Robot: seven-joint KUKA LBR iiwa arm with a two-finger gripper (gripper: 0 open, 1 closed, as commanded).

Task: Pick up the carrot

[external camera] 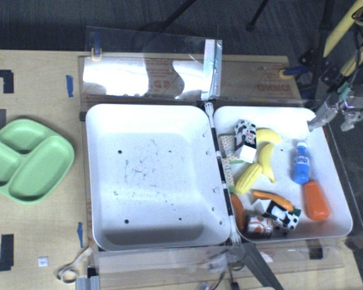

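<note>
- We find the slim orange toy carrot [273, 196] lying flat in the right-hand shallow white bin [339, 222], towards its near end, its green tip pointing at the bin's right side.
- We judge it a light, stiff plastic piece with a smooth, tapered and probably slippery skin; the thicker middle, taken across its width, looks the safest hold, since the narrow ends could squirt out.
- We see the grey two-finger gripper [334, 112] at the far right rim of that bin, well apart from the carrot and carrying nothing; whether its fingers stand apart or together we cannot tell.
- Crowding is the trouble: a black-and-white cow-patterned toy [282, 215] touches the carrot on its near side, and a yellow toy corn cob [249, 177] lies just beside its left end.
- A yellow toy banana [267, 151] sits beyond the corn, and an orange plastic bottle [316, 200] lies just right of the carrot's tip, with a small blue bottle [300, 164] further back.
- We expect a descent to need fingers set on the carrot's far and near flanks, where the cow toy leaves little room.
- The left-hand white bin [103, 180] and the green divided plate [28, 161] on the bench are out of the way.
</note>
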